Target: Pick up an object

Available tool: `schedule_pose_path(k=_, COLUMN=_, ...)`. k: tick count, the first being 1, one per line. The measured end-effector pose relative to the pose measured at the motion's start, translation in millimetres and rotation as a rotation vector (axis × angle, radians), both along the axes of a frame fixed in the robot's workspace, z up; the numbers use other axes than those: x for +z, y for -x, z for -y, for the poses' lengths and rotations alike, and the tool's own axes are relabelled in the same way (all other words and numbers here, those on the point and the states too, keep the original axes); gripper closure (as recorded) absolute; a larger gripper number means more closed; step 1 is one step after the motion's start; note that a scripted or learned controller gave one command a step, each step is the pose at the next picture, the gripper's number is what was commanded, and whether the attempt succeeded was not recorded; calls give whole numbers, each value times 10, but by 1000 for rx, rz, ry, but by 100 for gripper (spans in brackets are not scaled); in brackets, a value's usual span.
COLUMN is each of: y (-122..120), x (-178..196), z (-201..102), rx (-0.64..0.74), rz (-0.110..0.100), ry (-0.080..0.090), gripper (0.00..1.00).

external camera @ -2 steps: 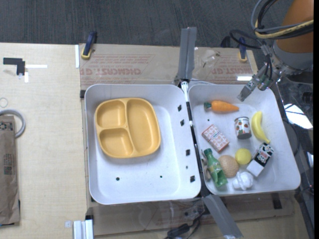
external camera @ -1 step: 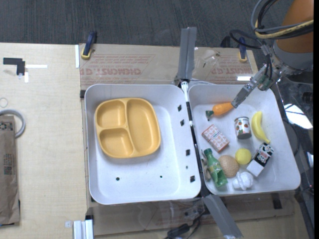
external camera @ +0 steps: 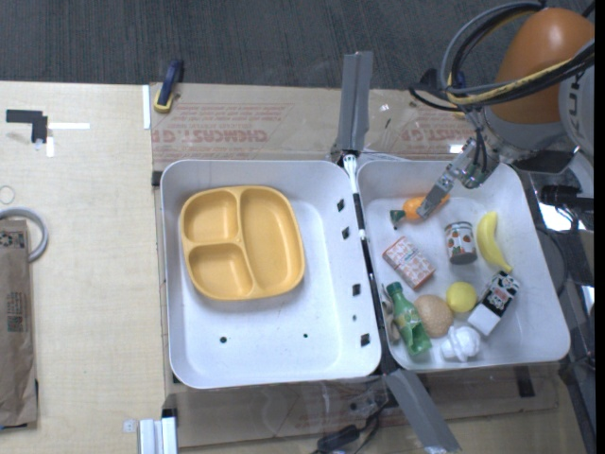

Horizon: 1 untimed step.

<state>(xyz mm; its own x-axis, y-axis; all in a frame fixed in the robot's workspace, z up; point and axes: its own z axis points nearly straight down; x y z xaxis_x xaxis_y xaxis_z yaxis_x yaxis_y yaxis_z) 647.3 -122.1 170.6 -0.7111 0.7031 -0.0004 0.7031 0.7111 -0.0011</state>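
Observation:
My gripper (external camera: 433, 202) hangs low over the back left part of the right bin (external camera: 539, 348). Its tip is right against a small orange carrot toy with a green top (external camera: 410, 209); whether it grips the toy I cannot tell. Elsewhere in this bin lie a small can (external camera: 459, 241), a yellow banana (external camera: 488, 238), a pink box (external camera: 408, 261), a green bottle (external camera: 406, 321), a brown round item (external camera: 435, 314), a lemon (external camera: 460, 297), a black-and-white carton (external camera: 497, 301) and a white lump (external camera: 460, 343).
The left bin (external camera: 274, 348) holds a yellow divided plate (external camera: 243, 242). A grey divider post (external camera: 354, 97) stands between the bins at the back. Cables loop above the arm's orange band (external camera: 544, 50) at the upper right.

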Motion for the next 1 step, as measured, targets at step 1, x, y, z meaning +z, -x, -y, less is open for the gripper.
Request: schedule_pose_path(k=1, y=-38, x=-71, z=-247, rx=127, rz=0, ry=0, gripper=0)
